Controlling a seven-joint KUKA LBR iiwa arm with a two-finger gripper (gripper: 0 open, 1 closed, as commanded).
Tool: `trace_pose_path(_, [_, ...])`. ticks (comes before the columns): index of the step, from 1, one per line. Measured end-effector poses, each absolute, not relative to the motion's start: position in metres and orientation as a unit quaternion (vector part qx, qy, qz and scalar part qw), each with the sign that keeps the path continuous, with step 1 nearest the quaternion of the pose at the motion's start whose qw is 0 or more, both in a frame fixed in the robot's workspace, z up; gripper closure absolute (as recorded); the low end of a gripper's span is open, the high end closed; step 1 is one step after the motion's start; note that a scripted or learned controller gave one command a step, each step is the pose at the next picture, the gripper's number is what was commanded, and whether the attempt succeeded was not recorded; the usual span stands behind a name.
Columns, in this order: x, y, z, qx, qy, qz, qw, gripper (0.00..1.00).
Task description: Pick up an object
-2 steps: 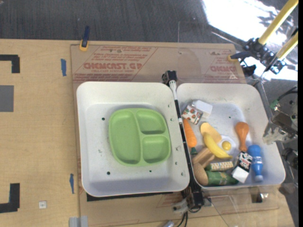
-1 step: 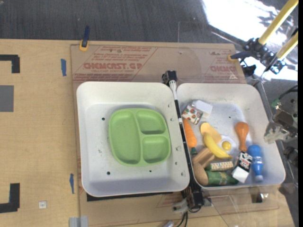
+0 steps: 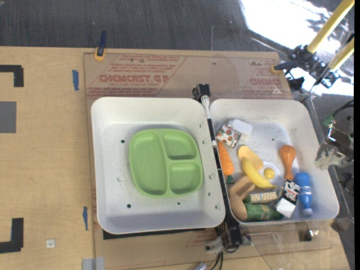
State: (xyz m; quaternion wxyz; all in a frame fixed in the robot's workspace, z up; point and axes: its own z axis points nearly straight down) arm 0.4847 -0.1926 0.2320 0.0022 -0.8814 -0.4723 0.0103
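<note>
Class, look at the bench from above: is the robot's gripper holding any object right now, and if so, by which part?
It cannot be told. The toys, among them the banana and blue bottle, lie loose in the right bin.

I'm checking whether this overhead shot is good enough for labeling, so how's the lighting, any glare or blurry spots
Camera view: even light over both bins, with the green divided plate and the banana reasonably sharp; strong sunlight glare blows out the floor at the top right; the small items in the right bin are soft, their printed labels unreadable; the gear at the right edge is dim and blurred.
</note>
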Motion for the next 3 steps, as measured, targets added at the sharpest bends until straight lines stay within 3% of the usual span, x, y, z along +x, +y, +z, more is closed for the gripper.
trace_pose_path(1, [0.500,-0.133,0.099,-0.929,-0.371,0.0028,0.003,1.00])
trace_pose_path(2, [0.479,-0.117,0.139,-0.990,-0.138,0.0037,0.002,1.00])
trace_pose_path(3, [0.481,-0.147,0.209,-0.995,-0.104,0.0027,0.001,1.00])
